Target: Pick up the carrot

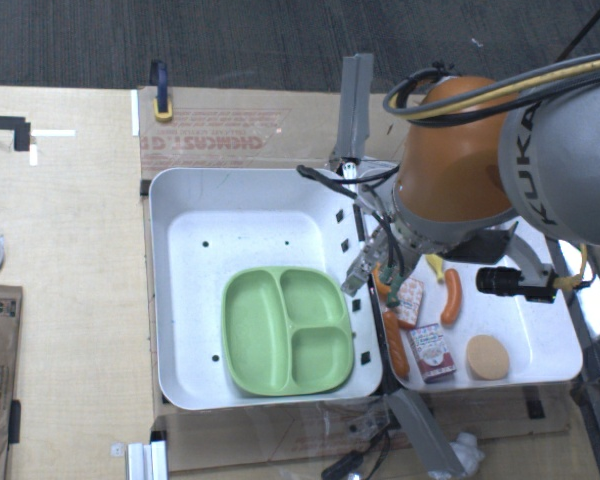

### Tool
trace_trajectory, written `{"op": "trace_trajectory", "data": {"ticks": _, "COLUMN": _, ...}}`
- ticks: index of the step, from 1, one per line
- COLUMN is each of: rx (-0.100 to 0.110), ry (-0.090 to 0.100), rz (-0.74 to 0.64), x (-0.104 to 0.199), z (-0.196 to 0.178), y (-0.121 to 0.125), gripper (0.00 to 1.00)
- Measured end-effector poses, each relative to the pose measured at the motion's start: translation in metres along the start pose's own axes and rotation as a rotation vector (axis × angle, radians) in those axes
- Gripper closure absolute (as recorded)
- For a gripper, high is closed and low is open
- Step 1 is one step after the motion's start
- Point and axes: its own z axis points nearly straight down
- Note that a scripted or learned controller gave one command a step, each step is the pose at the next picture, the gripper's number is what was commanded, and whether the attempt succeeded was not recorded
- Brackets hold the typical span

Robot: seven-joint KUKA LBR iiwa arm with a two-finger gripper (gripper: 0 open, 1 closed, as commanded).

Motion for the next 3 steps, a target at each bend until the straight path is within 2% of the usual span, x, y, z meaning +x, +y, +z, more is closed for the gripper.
{"op": "trace_trajectory", "data": {"ticks": 1, "rx": 0.000, "ry": -0.001, "rz": -0.034, "x": 0.034, "z": -0.076, "y": 0.049, "gripper": 1.00}}
{"op": "trace_trajectory", "data": {"ticks": 2, "rx": 0.001, "ry": -0.002, "rz": 0.419, "x": 0.025, "z": -0.143, "y": 0.029, "gripper": 1.00}}
{"op": "trace_trajectory", "data": {"ticks": 3, "rx": 0.000, "ry": -0.002, "rz": 0.310, "x": -0.014, "z": -0.163, "y": 0.042, "gripper": 1.00}}
